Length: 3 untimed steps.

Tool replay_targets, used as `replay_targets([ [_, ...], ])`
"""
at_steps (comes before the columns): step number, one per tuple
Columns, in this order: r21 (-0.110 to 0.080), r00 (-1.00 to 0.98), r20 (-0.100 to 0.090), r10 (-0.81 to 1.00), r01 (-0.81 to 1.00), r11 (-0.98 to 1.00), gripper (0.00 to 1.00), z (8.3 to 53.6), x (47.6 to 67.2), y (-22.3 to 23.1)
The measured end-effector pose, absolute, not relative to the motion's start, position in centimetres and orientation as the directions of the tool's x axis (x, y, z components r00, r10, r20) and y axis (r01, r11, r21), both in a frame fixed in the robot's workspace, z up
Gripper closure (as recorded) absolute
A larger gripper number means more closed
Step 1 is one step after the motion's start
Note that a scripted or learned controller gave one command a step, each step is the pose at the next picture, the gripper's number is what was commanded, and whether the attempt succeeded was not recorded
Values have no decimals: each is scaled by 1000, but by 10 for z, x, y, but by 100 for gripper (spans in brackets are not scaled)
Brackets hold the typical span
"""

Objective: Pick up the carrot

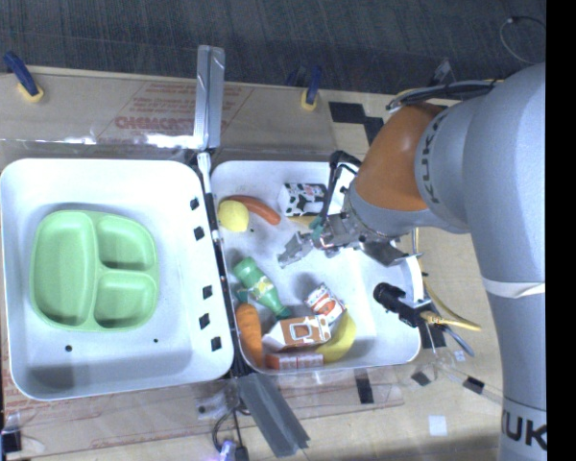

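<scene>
Nearest, at the right bin's (403, 349) near-left corner, lies the carrot (250, 331), touching a carton (300, 332) and banana (340, 338). A green bottle (256, 285) sits just beyond. Farther off, the gripper (298, 249) hovers mid-bin, jaws narrowly parted, holding nothing. A green tray (93, 269) fills the left bin (19, 257).

The grey arm (504, 171) reached in from the right, its thick upper link filling that side of the view. The orange band (396, 161) sat just above the wrist, which bent down and leftward. The gripper (296, 251) hung low at the end, pointing left; its metal tip looked slender, though its exact state was hard to make out.
</scene>
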<state>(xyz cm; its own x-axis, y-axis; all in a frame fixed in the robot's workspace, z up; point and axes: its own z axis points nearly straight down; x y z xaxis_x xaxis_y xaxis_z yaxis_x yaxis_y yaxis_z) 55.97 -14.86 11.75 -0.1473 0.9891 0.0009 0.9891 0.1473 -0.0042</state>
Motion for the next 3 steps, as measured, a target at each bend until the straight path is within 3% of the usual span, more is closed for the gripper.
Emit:
replay_targets([
  [1, 3, -161, -9, 987, 987, 161, 0, 93, 500, -111],
  [2, 13, -350, -20, 937, 937, 350, 0, 97, 481, -109],
  [3, -1, -617, -15, 787, 787, 617, 0, 96, 549, -111],
])
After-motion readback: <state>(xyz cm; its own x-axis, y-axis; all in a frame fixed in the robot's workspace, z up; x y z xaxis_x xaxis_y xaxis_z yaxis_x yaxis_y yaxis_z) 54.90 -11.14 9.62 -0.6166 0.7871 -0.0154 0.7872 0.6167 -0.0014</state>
